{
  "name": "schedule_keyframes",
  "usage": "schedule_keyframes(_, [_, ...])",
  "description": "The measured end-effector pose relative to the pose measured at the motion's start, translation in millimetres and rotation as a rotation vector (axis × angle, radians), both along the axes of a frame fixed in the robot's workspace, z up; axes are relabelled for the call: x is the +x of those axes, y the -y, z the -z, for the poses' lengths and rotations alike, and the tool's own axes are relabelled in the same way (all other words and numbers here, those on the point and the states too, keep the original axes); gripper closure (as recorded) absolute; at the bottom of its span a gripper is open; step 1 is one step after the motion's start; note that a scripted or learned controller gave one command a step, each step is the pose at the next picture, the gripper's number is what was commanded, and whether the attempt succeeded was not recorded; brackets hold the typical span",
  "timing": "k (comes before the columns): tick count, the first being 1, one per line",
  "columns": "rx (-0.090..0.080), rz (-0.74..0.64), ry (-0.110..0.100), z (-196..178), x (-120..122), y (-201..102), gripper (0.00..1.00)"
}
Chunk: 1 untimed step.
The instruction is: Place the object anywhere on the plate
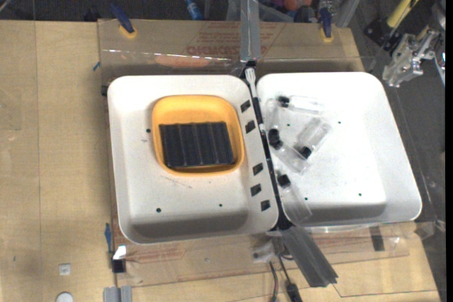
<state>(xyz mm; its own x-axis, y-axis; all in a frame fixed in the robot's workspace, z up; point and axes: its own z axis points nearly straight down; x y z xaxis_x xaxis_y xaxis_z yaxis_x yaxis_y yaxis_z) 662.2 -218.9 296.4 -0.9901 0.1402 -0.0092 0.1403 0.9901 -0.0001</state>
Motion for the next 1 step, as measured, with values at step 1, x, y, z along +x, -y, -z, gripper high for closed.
schedule_keyframes(1, [0.001, -0.088, -0.004, 17.8, -1.2, 0.3, 1.00])
